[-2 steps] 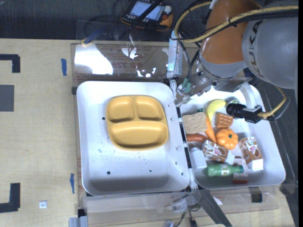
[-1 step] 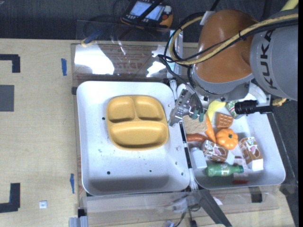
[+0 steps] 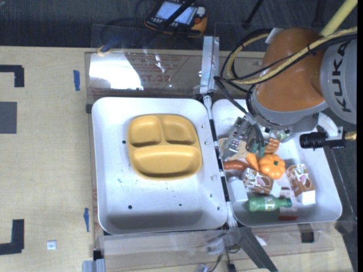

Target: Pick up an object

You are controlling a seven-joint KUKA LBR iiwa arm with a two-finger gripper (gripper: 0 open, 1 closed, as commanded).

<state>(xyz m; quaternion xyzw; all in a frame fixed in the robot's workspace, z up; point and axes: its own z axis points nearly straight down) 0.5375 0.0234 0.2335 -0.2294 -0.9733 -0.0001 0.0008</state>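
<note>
My gripper (image 3: 243, 137) reaches down into the right bin (image 3: 328, 200), near its left wall, under the grey arm with the orange band. It sits over a pile of small objects. Just beside it lie an orange pumpkin (image 3: 271, 166), a carrot-like orange piece (image 3: 235, 165), a brown patterned packet (image 3: 256, 181) and a green bottle (image 3: 266, 204) lying flat. Another brown packet with a white end (image 3: 299, 181) lies to the right. The fingertips are lost among the objects.
The left bin (image 3: 108, 152) holds a yellow divided plate (image 3: 164, 146). A clear panel stands behind the bins, with a divider ridge (image 3: 214, 152) between them. A handheld controller (image 3: 173, 15) rests behind the bench.
</note>
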